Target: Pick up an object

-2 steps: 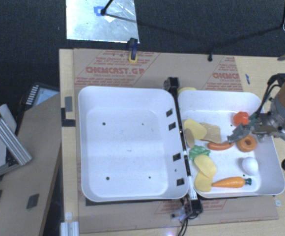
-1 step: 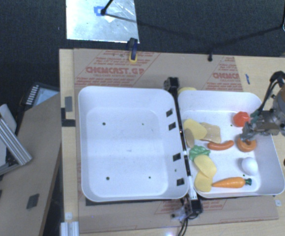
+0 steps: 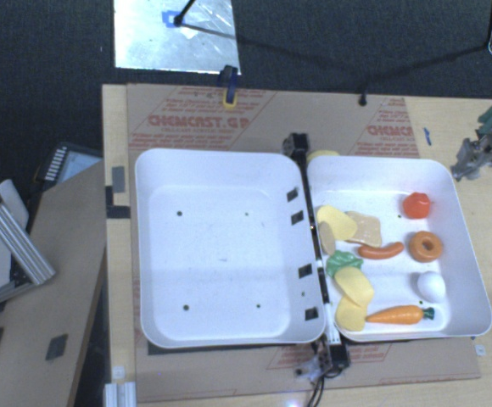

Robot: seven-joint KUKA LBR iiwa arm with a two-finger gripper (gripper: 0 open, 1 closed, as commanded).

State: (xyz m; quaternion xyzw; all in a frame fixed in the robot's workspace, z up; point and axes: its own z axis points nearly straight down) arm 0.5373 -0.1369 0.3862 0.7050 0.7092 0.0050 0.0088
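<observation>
Camera view. The gripper (image 3: 482,153) sits at the right edge of the frame, above and outside the upper right corner of the right bin (image 3: 462,227). It is small and blurred here; whether it is apart or together cannot be told, and nothing is seen in it or touching it.

All the objects lie in the right bin, below and left of the gripper. Nearest it is a red tomato (image 3: 416,204), in the bin's upper right area. Below that, a glazed doughnut (image 3: 425,246), then a white egg (image 3: 431,286). An orange carrot (image 3: 398,315) lies along the lower edge. A sausage (image 3: 381,250) lies mid-bin, beside a slice of toast (image 3: 366,226). Yellow pieces (image 3: 338,223) and a green piece (image 3: 343,262) crowd the left wall.

The left bin (image 3: 153,227) sits just beside it, rims touching.

Red lettering (image 3: 198,119) on the cardboard sheet under the bins is mirrored and not legible.
</observation>
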